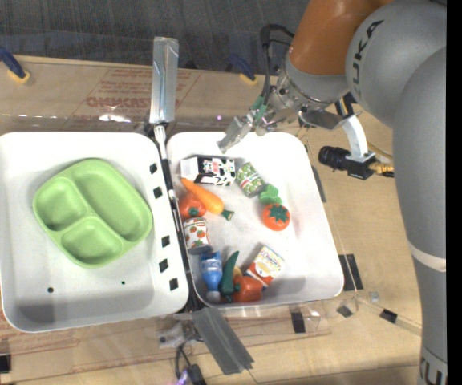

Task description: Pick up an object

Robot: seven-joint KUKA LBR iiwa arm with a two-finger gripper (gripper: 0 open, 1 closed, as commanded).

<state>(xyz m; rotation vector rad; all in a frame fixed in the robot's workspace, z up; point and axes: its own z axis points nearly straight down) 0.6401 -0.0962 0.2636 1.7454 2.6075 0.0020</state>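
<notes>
The pincer point(233, 137) hung at upper centre above the right bin point(321, 239) (whether spread or pressed together, I cannot tell); nothing looked grasped, so picking remained.

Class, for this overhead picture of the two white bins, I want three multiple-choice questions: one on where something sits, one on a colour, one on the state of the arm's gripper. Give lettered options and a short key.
1. Where is the green divided plate?
A. in the left bin
B. in the right bin
C. on the bench outside the bins

2. What colour is the band on the arm above the wrist?
A. blue
B. orange
C. yellow

3. Where is the gripper now?
A. down among the toys, gripping the tomato
B. over the left bin
C. above the far rim of the right bin, holding nothing

Key: 1 A, the plate lies alone in the left bin. 2 B, the band is orange. 3 C, the gripper is at the right bin's far edge, and the tomato and carrot lie apart from it.
</notes>
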